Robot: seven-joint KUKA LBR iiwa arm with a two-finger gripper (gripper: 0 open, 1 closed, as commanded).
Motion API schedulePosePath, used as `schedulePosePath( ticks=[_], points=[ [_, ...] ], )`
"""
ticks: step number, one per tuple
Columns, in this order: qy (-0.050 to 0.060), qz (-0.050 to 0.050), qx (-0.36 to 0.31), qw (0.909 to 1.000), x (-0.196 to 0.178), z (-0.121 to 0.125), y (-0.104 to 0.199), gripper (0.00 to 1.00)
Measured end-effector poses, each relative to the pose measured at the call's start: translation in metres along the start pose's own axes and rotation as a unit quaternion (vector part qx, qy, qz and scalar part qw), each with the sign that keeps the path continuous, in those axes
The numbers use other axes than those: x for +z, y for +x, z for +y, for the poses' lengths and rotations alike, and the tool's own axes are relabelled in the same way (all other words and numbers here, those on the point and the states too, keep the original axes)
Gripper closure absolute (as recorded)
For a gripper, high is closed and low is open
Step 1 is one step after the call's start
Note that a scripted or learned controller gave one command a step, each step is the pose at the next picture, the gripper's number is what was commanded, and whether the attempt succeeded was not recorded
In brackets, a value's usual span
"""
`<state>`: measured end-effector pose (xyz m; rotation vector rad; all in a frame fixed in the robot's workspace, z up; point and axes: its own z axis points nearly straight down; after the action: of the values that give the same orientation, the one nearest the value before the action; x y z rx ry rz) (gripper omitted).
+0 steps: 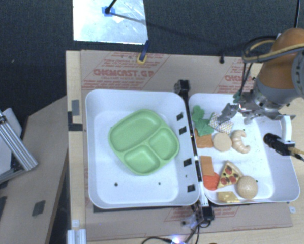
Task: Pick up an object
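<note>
The gripper (226, 117) hangs low over the right bin (284, 173), just above the round cracker (222, 142). The croissant (240, 141) lies just right of that cracker. The left bin (98, 136) holds a green divided plate (143, 142).

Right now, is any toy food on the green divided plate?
No. The green divided plate sits bare in the left bin; the pizza slice and croissant lie in the right bin.

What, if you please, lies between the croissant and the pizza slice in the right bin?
In the camera view, bare white bin floor separates the croissant from the pizza slice.
</note>
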<state>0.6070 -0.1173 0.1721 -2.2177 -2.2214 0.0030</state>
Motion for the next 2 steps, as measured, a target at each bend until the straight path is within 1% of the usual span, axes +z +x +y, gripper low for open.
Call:
schedulePosePath(
  ticks=[1,2],
  points=[
    [0.000,0.000,0.001,1.0000,0.058,0.001,-0.008,0.00],
    [-0.003,-0.001,0.000,1.0000,0.087,0.003,-0.008,0.00]
  ],
)
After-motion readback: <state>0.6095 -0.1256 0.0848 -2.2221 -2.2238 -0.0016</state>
